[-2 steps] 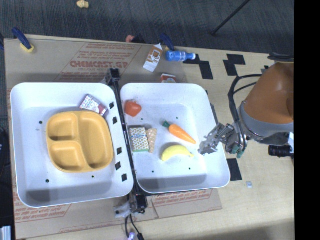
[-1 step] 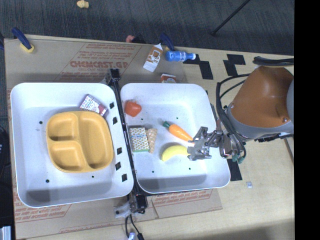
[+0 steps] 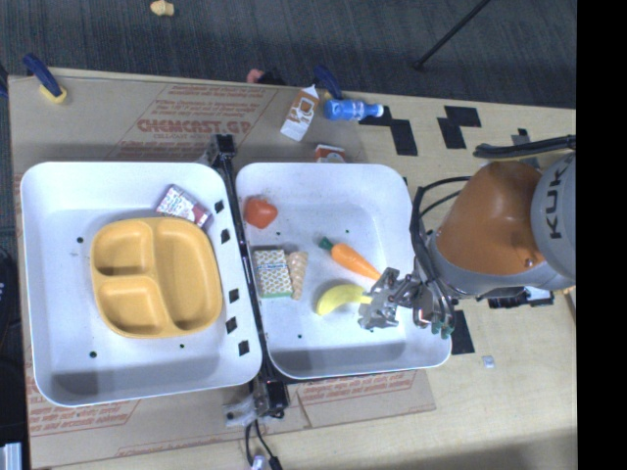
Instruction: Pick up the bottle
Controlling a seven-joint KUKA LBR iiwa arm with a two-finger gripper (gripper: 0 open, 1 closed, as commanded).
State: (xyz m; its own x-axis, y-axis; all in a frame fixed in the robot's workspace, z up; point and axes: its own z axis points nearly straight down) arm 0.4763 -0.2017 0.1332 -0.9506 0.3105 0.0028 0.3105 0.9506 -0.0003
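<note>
A small blue bottle (image 3: 349, 111) with a clear neck lies on its side on the bench, beyond the far rim of the right bin (image 3: 392, 179) and outside both bins. My gripper (image 3: 378, 302) is low in the right bin near its front right corner, far from the bottle. It stands open, its fingertips pointing left, just right of a yellow banana (image 3: 337, 299). I see nothing held between the fingers.
The right bin also holds an orange carrot (image 3: 353, 258), a red tomato (image 3: 260, 211) and a cracker packet (image 3: 274, 272). The left bin (image 3: 49, 194) holds a yellow divided plate (image 3: 155, 275) and a small box (image 3: 179, 204). A carton (image 3: 300, 114) lies beside the bottle.
</note>
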